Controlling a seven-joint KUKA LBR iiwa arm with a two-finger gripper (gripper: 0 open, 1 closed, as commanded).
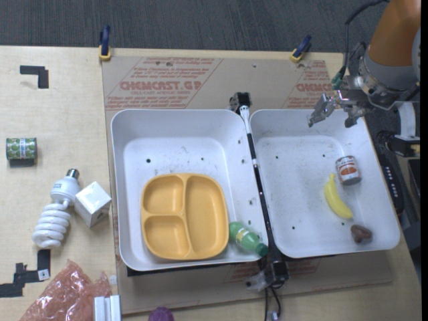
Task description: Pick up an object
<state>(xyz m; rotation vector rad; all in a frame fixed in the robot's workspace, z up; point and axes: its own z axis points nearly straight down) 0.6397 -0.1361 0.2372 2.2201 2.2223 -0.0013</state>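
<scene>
**A:** What is the bench showing?

**B:** A pale wooden bench is carrying a brown printed board [167, 79], clamped at its far edge, and two shallow white bins are sitting on it side by side. The gripper [336, 110] is hanging over the far rim of the right bin [294, 199], its two fingers standing spread with nothing between them.

**A:** And the things to pick?

**B:** All are lying nearer the camera than the gripper — a small can [347, 170] with an orange label, then a banana [338, 196] just beside it, then a brown lump [361, 232] near the bin's front corner. To the gripper's left, the floor of that bin is lying open up to the centre wall.

**A:** The other bin?

**B:** The left bin [167, 132] is holding a yellow divided plate [184, 216], well apart from the gripper, with a green bottle [247, 238] wedged against the front corner by the shared wall. Farther left, outside the bins, a spiral bulb [55, 212], a white cube [93, 203] and a green tin [21, 149] are resting on the bench.
</scene>
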